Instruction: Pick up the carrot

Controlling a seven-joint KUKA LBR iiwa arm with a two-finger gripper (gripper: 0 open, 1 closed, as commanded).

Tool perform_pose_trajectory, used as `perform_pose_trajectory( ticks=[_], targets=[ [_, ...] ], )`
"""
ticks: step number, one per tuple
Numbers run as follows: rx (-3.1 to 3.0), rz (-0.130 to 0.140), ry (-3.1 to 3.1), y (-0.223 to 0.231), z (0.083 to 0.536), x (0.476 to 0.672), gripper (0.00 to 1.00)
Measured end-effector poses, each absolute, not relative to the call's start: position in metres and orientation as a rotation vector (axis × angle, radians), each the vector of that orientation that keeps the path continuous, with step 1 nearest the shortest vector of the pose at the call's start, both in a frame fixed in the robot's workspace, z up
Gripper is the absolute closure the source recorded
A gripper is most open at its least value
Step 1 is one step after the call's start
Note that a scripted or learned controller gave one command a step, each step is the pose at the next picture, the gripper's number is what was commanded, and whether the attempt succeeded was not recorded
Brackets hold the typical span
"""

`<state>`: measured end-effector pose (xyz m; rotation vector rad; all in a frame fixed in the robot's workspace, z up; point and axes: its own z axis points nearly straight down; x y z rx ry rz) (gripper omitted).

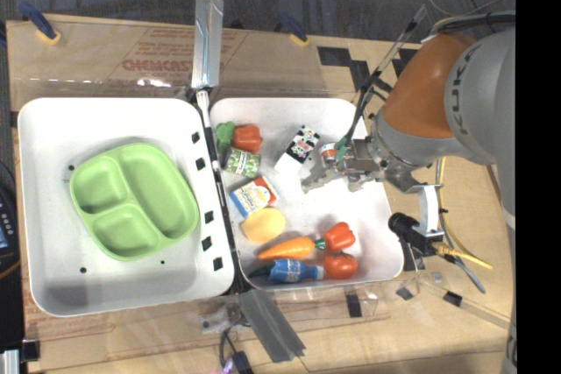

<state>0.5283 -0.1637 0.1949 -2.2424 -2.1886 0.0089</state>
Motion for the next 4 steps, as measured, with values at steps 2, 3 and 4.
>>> perform_pose_trajectory(
  ticks=[2,3,4],
  targets=[
    [-1.454,-0.001,-2.789,-0.094,0.249,0.478,0.00],
    [-1.074,0.001,-2.948,-0.063,0.191,0.476,0.00],
    [-1.278,-0.006,-2.880,-0.107,0.097,0.507,0.00]
  ],
)
